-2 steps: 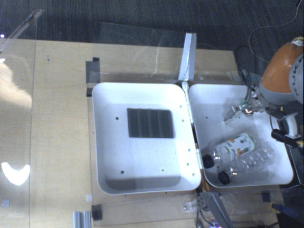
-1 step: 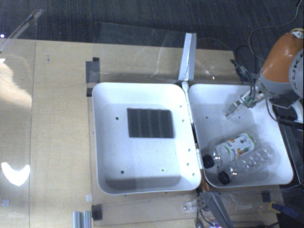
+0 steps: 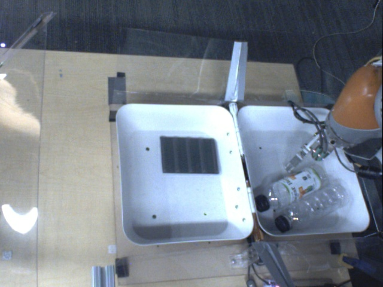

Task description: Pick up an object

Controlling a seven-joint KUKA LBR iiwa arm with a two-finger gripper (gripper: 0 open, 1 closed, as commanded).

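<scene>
Two clear plastic bottles lie side by side in the right bin (image 3: 263, 130). The upper bottle (image 3: 296, 186) has a white label with green and orange print and a black cap pointing left. The lower bottle (image 3: 317, 205) is bare and crinkled, with its black cap near the bin's front wall. A dark grey ridged rectangular block (image 3: 189, 155) lies flat in the middle of the left bin (image 3: 137, 178). My gripper (image 3: 306, 153) hangs over the right bin, just above and behind the labelled bottle, below the orange band (image 3: 359, 103). Nothing shows held in it.
A metal divider post (image 3: 237, 70) rises between the bins at the back. Cables (image 3: 305, 115) trail along the right bin's back right corner. The wooden bench (image 3: 66, 178) stretches to the left of the bins.
</scene>
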